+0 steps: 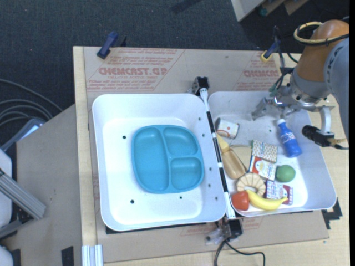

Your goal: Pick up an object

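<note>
From my seat the left bin (111, 115) carries a blue divided tray (167, 158), broad, stiff and smooth, with a low rim that gives little to pinch, so I judge it a poor target. The right bin (324, 176) holds the small things, crowded toward its near end: a loaf-shaped bread piece (233, 162), a banana (265, 201), a printed carton (263, 158) and a smaller one (276, 191), a blue bottle (288, 139), a green lime (285, 173), a red tomato (241, 200), a white cup (227, 128) on its side. They look like light, hard plastic toys, likely slippery. The bottle lies apart from the heap and closest to the gripper (265, 108); I would take it across its narrow body. The gripper hovers over the bin's far, bare end, and I cannot tell whether it is released or clenched. Open room lies there; the far wall and the divider between bins are near.
</note>
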You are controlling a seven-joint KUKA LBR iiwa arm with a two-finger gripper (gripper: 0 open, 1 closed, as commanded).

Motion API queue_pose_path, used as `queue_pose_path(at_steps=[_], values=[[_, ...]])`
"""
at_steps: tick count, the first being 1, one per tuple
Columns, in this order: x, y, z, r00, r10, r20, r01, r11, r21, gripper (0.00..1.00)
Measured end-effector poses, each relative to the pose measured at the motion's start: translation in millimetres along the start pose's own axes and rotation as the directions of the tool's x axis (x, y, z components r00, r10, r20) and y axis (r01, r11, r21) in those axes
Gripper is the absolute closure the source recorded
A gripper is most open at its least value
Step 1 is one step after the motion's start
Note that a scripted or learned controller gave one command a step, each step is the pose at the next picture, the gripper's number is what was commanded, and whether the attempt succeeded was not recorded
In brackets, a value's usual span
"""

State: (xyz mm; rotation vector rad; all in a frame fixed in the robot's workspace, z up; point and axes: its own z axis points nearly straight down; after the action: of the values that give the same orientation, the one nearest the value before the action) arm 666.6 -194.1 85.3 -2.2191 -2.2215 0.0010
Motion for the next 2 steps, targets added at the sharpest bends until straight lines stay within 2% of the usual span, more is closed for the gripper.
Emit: queue_pose_path(at_steps=[2], values=[[12.4, -0.1, 0.1, 1.0, 0.0, 0.0, 0.0, 1.0, 0.0, 0.0]])
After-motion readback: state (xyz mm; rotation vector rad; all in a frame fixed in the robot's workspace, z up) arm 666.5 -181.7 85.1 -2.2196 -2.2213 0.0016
